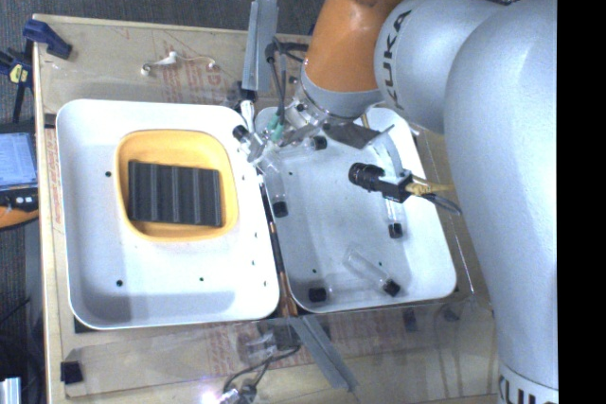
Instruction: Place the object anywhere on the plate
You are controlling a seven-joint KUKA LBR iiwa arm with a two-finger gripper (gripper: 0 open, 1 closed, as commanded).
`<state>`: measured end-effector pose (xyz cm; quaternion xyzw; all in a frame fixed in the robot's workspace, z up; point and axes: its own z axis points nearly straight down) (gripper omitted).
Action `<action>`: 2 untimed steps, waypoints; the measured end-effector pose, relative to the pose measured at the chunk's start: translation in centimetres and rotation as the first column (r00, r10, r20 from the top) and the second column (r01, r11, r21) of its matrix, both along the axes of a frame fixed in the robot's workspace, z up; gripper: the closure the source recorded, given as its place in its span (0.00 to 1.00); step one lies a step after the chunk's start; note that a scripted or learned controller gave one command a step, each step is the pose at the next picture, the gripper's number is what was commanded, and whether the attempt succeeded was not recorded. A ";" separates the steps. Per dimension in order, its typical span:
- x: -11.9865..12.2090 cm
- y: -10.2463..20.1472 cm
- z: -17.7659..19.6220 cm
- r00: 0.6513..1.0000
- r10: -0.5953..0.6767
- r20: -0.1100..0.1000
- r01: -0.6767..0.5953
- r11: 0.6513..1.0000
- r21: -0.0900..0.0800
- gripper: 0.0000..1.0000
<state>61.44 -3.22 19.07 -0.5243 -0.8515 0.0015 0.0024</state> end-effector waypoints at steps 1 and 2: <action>-2.3 2.3 0.0 0.980 0.199 0.001 -0.199 0.980 0.001 1.00; -2.3 2.3 0.0 0.980 0.199 0.001 -0.199 0.980 0.001 0.00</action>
